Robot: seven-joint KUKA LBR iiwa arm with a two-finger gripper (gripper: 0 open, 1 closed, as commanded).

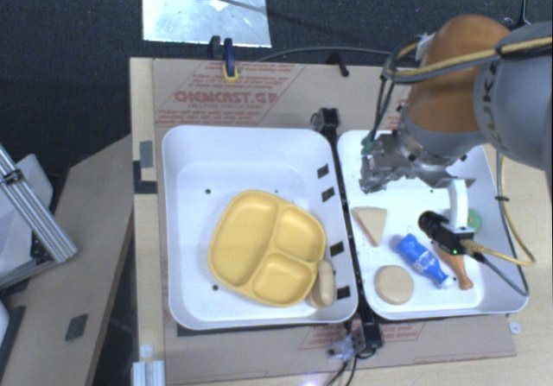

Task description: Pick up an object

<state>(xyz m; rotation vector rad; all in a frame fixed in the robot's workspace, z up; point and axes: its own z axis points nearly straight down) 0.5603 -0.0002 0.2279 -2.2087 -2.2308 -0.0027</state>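
My gripper (pixel 378 174) hangs over the upper left part of the right bin (pixel 484 302), just above a tan wedge-shaped slice (pixel 372 223). Nothing shows in its grasp. A blue can (pixel 422 258) lies tilted to the right of the wedge. Near the bin's front sits a round beige disc (pixel 394 284). An orange stick (pixel 461 270) lies beside the can, and a white and green object (pixel 460 205) stands at the right, partly hidden by the arm.
The left bin (pixel 194 186) holds a yellow divided plate (pixel 266 246) with a pale oblong piece (pixel 324 282) at its lower right corner. A black divider (pixel 339 203) runs between the bins. The arm's bulk covers the right bin's back.
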